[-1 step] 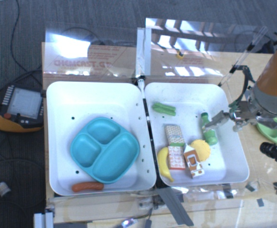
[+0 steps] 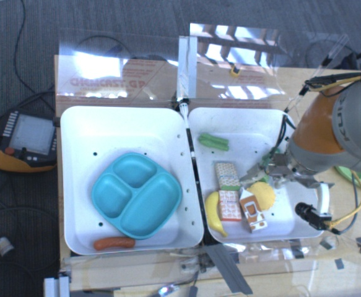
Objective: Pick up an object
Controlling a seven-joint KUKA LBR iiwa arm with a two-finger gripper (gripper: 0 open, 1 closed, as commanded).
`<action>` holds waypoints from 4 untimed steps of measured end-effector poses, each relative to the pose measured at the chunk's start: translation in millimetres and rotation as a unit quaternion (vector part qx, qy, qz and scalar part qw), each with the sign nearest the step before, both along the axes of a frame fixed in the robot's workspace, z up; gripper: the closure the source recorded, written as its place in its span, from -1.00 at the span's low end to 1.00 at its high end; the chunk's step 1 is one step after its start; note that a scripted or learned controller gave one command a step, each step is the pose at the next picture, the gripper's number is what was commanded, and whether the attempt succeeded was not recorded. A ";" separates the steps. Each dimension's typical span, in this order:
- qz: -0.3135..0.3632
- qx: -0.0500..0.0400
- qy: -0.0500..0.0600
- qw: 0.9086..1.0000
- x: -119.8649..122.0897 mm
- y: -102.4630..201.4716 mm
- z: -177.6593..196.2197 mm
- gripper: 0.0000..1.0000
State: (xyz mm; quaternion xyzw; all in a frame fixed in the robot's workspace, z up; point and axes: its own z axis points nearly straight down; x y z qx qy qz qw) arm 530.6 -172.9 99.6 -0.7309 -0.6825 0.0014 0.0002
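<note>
The right bin (image 2: pixel 254 125) holds a green pod (image 2: pixel 213 142), a small patterned box (image 2: pixel 226 174), a red-and-white box (image 2: pixel 230 205), a banana (image 2: pixel 213 215), a yellow round fruit (image 2: pixel 264 194) and a small orange-and-white carton (image 2: pixel 252 211). My gripper (image 2: pixel 264 171) reaches in from the right and hangs low over the bin, just above the yellow fruit's upper edge and beside the patterned box. The grey arm with its orange band (image 2: pixel 319 129) hides the bin's right wall.
The left bin (image 2: pixel 81 135) bears a teal divided plate (image 2: pixel 137 194) and a red sausage (image 2: pixel 114 243) at its front edge. A clear plastic screen (image 2: pixel 230 60) stands behind both bins. A handheld pendant (image 2: pixel 20 142) lies on the floor at left.
</note>
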 end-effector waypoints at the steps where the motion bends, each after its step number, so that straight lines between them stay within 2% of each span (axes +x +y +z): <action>1: 0.001 0.002 0.001 1.000 0.1 2.0 7.8 1.00; 2: -0.004 0.001 -0.006 1.000 57.1 -40.3 -8.3 1.00; 3: 0.001 0.006 -0.006 1.000 59.7 -31.1 -8.9 -1.00; 4: 0.062 0.000 -0.001 0.998 119.4 -29.8 21.4 -1.00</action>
